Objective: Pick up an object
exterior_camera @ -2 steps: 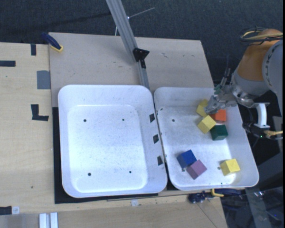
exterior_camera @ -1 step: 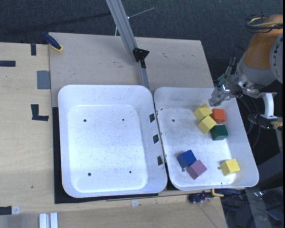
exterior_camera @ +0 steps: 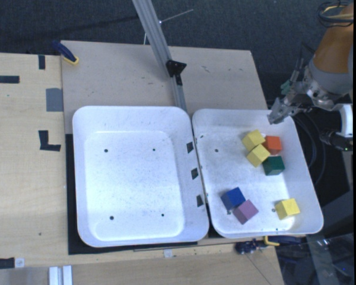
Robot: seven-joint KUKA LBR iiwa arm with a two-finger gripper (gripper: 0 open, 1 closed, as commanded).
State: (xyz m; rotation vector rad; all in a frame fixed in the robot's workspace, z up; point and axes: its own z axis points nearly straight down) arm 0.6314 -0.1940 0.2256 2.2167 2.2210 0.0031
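The right bin holds several small blocks. Two yellow blocks sit together near its far right, with an orange block and a green block beside them. A blue block and a purple block lie near the front edge, and another yellow block sits at the front right. My gripper hangs over the far right corner of this bin, above and to the right of the orange block. Nothing shows between its tips.
The left bin stands next to the right one. A slanted metal rail crosses the bench behind the bins. Cables hang off the bench's right side. A blue and yellow tool lies at the back left.
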